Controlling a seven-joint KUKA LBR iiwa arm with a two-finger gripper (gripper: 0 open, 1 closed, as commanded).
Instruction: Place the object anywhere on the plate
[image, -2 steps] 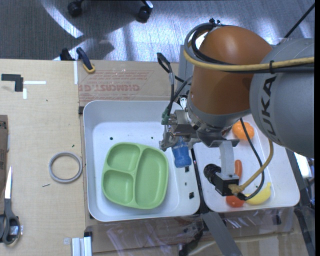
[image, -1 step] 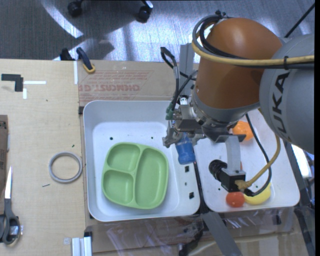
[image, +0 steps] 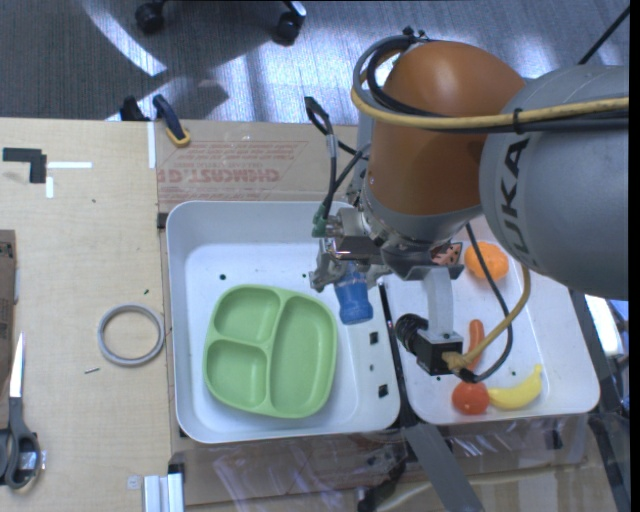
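Note:
A light green divided plate (image: 270, 350) lies in the left white bin (image: 190, 260). My gripper (image: 352, 278) hangs over that bin's right side, just above and to the right of the plate's upper right corner. A small blue object (image: 354, 302) sticks out below the gripper, pinched at its top between the fingers. It sits beside the plate's rim, not over the compartments. The grey arm with its orange band (image: 440, 120) covers the bins' far right part.
The right bin (image: 560, 330) holds an orange (image: 488, 262), a carrot (image: 475, 335), a tomato (image: 470, 398) and a banana (image: 518, 390). A tape ring (image: 130, 333) and scissors (image: 18, 440) lie on the bench to the left.

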